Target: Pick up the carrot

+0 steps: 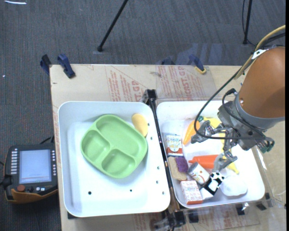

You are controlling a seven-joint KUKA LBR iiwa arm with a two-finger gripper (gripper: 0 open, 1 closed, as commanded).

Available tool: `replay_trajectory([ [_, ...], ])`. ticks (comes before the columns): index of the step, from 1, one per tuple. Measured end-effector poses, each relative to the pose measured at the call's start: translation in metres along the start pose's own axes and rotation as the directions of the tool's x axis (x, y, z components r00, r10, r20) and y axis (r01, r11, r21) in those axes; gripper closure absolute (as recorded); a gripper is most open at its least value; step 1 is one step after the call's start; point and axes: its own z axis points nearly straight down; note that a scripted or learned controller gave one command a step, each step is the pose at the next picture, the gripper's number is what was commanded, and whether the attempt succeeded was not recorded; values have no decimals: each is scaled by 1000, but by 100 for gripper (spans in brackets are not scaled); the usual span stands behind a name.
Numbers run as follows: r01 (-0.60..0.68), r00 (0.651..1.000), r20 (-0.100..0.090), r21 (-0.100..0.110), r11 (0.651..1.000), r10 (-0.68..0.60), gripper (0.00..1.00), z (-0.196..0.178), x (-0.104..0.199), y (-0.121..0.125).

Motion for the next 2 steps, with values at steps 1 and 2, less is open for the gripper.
replay_trajectory([
  [1, -99, 995, -13, -6, 995, 99, 0, 139, 11, -34],
  [2, -272, 962, 7, 4, 962, 272, 0, 193, -62, -78],
])
